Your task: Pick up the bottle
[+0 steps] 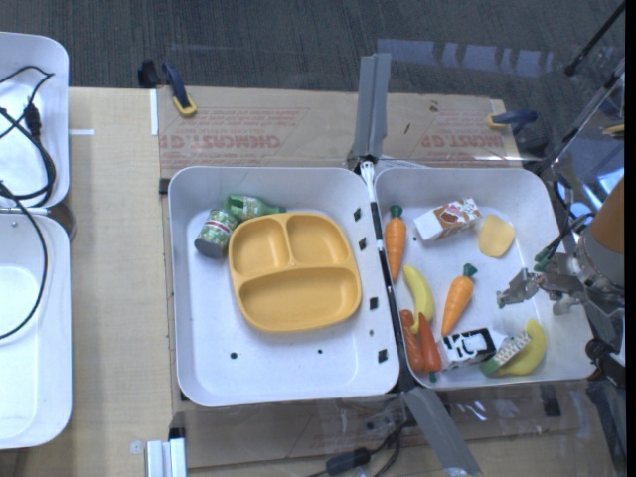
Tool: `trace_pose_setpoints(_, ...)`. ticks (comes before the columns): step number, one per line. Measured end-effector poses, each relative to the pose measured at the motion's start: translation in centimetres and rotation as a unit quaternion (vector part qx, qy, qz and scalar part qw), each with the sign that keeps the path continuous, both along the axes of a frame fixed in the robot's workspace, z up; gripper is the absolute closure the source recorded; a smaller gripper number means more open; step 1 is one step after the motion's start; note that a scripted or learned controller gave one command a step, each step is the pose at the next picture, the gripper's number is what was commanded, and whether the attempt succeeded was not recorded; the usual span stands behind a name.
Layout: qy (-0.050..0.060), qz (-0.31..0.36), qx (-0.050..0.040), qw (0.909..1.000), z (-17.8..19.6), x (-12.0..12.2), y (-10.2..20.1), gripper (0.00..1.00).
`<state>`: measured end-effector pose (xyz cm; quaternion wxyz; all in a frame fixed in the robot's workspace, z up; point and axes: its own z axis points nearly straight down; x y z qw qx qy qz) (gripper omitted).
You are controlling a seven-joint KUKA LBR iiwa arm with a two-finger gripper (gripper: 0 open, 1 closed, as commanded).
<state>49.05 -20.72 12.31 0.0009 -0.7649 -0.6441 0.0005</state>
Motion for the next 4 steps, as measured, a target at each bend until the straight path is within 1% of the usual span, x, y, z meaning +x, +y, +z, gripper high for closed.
trace_pose_setpoints(1, 0.000, 0.111, 0.0049, 0.9938, -3.2, -1.2, -0.4, 0.00)
trace_pose_setpoints(2, -0.001, 0.065, -0.0009, 0.9979, 3.7, 5.4, -1.5, 0.00)
trace_pose_setpoints(3, 0.001, -0.049, -0.0001, 0.9988, -3.2, 2.1, 4.7, 0.00)
trace_pose_setpoints(4, 0.000, -0.061, 0.0008, 0.9982, 1.5, -1.3, -0.6, 0.00)
